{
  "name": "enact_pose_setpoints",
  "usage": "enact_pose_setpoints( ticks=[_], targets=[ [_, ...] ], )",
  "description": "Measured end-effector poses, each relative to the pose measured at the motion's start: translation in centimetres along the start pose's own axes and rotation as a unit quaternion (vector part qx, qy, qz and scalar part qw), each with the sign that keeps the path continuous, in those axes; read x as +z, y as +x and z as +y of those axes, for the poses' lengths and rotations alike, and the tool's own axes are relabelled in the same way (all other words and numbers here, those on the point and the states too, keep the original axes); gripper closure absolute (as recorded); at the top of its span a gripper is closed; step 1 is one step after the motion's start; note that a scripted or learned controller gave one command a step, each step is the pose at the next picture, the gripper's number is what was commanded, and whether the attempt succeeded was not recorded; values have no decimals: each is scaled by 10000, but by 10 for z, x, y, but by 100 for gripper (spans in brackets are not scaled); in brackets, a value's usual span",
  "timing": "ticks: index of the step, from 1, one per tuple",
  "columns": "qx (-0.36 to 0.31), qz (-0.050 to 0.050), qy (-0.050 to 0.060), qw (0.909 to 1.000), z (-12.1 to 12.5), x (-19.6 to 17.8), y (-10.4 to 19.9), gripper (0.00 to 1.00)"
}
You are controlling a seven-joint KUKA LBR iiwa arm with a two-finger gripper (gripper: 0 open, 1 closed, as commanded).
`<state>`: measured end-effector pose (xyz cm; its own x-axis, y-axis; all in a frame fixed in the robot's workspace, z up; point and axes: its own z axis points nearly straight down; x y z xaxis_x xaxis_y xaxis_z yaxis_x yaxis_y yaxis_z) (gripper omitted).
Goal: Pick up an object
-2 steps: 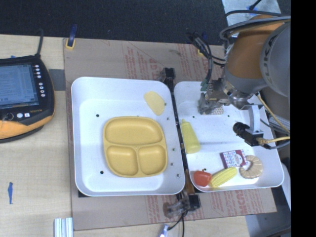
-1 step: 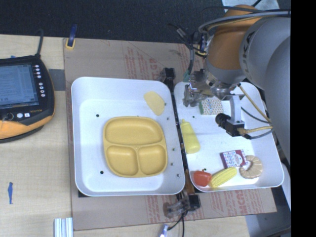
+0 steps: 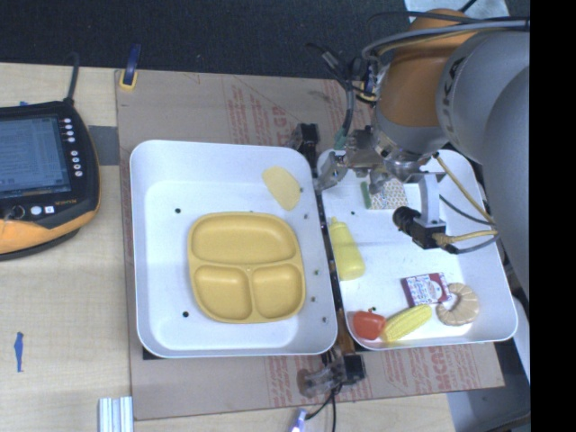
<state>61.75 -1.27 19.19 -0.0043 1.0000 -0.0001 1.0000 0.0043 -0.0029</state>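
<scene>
Camera view: end effector (right bin)

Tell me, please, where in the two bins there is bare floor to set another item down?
Left bin: a bare strip along its left wall, beside the yellow divided tray, and a patch above the tray left of the pale yellow chip. Right bin: a bare middle between the yellow bottle and the red packet. Its near edge is crowded.

Bench w/ cardboard sheet; two bins, pendant on it.

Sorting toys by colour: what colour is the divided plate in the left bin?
Pale yellow all over; the divided plate shows plainly in the camera view, the left bin being white.
</scene>
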Motion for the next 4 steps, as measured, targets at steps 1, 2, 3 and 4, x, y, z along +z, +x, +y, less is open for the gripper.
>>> enact_pose_setpoints(
  ticks=[1, 2, 3, 4],
  targets=[
    [13, -5, -3, 10000, 39, 0, -38, 0],
    [-14, -4, 8, 10000, 39, -11, -37, 100],
    [-12, 4, 11, 10000, 39, 0, 16, 100],
    [13, -4, -25, 10000, -18, -81, -16, 100]
  ],
)
